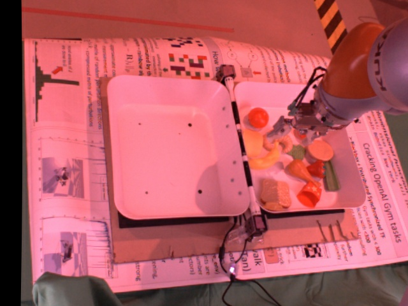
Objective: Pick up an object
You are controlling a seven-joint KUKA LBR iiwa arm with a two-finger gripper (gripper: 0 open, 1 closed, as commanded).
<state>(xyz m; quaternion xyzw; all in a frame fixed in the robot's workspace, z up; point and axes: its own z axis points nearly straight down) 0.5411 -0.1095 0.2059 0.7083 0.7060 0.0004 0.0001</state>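
My pincer (pixel 285 131) hovers low in the right bin (pixel 341 199) over the yellow banana (pixel 268 158) (how wide it gapes I cannot tell); approach step, next descend squarely.

Both bins, the left bin (pixel 172 145) and the right bin (pixel 344 199), are white under a pinkish light. A red tomato (pixel 257 117), yellow banana (pixel 266 159), orange carrot (pixel 299 169) and green cucumber (pixel 331 176) show. A yellow-and-black striped bar (pixel 326 8) crosses above the printed posters (pixel 70 145).
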